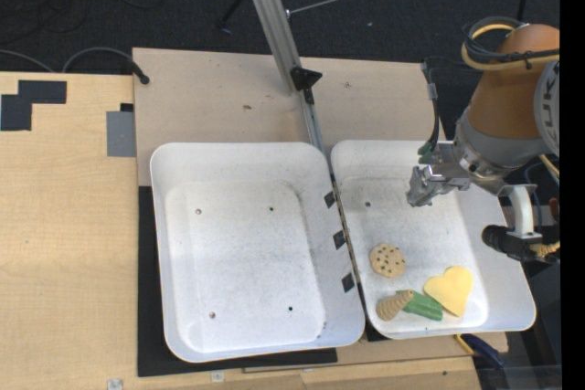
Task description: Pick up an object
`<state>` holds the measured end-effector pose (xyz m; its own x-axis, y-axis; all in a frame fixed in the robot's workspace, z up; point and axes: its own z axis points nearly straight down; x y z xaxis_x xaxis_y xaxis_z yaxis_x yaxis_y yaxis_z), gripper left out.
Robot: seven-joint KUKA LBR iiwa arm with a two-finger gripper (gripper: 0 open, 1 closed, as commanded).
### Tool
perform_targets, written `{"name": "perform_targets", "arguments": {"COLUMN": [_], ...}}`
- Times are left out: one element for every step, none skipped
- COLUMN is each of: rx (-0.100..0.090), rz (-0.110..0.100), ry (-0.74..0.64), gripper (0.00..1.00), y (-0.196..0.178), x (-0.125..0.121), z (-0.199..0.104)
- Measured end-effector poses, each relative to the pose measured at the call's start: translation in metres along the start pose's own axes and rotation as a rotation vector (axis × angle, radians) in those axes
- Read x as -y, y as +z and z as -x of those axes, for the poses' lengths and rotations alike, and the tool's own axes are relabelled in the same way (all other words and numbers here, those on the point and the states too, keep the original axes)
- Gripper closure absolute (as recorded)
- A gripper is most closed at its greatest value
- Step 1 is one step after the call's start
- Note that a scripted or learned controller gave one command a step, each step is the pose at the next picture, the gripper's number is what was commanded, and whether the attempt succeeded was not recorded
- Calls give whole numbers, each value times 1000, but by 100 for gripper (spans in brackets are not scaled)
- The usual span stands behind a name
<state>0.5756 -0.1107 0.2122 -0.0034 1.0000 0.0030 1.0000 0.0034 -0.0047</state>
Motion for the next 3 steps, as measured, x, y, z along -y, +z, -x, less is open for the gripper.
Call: {"name": "perform_targets", "arguments": {"rx": [-1, 0, 0], "rz": [0, -1, -2], "ry": [-1, -1, -1], "gripper": [100, 100, 100], "y": [-10, -9, -12], "x": [17, 21, 45], "z": [-58, -117, -173]}}
